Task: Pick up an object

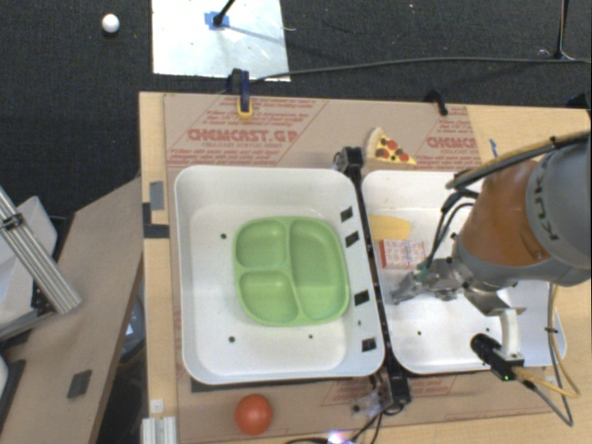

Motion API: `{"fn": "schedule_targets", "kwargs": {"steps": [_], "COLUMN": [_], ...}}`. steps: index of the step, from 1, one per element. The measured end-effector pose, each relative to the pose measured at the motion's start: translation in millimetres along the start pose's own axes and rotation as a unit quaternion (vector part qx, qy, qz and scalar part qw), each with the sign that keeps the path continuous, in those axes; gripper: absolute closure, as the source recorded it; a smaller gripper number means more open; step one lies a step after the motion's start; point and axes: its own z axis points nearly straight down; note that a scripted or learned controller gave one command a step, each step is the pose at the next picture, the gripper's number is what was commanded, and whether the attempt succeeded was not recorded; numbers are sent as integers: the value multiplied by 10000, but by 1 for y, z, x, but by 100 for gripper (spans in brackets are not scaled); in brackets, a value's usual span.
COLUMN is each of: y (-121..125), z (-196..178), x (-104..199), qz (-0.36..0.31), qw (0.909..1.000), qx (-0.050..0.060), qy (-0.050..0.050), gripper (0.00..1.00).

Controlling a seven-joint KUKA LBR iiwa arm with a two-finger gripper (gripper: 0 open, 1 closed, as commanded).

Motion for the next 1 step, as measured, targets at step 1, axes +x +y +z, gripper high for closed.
{"fn": "schedule_targets", "kwargs": {"steps": [1], "y": [1], "z": [-13], "x": [0], "qz": [-7], "qw": [10000], "qx": [-22], "qy": [-3], "gripper": [100]}}
